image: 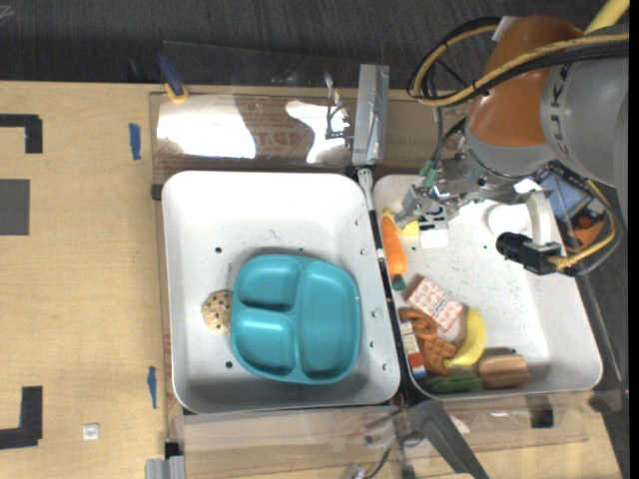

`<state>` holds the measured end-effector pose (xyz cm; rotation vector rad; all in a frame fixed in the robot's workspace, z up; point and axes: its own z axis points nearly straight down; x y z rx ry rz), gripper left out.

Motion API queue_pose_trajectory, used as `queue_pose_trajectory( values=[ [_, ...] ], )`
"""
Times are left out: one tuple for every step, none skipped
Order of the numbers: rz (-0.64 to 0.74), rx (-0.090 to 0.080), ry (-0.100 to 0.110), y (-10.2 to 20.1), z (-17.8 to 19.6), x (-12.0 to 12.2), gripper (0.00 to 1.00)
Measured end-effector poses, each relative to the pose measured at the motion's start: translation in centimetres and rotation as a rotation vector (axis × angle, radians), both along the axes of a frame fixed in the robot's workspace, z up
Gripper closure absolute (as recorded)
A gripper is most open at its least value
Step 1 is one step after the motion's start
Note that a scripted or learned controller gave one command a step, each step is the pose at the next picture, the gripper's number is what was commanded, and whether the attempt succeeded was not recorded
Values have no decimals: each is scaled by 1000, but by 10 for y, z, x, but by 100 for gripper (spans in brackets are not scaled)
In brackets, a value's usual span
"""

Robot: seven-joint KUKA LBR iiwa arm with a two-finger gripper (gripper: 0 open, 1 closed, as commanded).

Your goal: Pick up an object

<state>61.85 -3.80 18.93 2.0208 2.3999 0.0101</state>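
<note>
Camera view: your gripper (431, 200) hangs over the back left corner of the right bin (559, 297), and you cannot tell how its jaws stand. The carrot (395, 250), the nearest thing to take, lies just in front of it and slightly left, its long axis running along the wall between the bins; the wafer (436, 303), banana (470, 339) and bread roll (502, 369) lie further forward. No writing is legible on any item.

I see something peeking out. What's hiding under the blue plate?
A speckled cookie pokes out at the left edge of the teal divided plate in the left bin. Part of it looks tucked beneath the rim. Anything else under the plate is covered.
</note>
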Motion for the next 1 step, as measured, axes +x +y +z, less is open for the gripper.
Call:
queue_pose_trajectory(
  values=[
    [-4, -1, 6, 33, 58, -77, 100]
  ],
)
